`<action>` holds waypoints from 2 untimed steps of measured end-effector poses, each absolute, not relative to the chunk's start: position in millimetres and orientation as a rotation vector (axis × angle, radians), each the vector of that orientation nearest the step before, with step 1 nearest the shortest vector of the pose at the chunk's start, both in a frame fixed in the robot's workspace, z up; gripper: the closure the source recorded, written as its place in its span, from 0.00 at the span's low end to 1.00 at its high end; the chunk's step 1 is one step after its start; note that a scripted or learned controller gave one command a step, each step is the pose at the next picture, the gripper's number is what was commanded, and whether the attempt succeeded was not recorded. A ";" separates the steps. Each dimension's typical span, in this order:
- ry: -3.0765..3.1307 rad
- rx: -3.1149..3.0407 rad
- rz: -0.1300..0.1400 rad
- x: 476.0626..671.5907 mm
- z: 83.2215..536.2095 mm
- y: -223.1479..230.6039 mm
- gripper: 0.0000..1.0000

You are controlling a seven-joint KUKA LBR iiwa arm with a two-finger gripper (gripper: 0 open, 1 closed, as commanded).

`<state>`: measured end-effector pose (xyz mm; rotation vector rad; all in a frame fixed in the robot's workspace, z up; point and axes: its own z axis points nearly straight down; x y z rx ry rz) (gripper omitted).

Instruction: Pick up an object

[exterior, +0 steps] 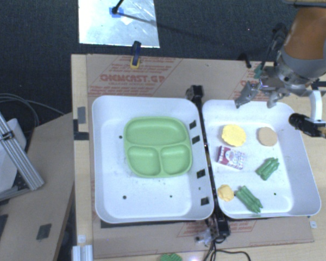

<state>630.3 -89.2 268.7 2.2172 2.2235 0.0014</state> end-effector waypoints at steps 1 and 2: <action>2.219 2.226 -0.005 597.0 196.7 -147.9 0.00; 2.218 2.224 0.000 582.8 169.8 -209.7 0.00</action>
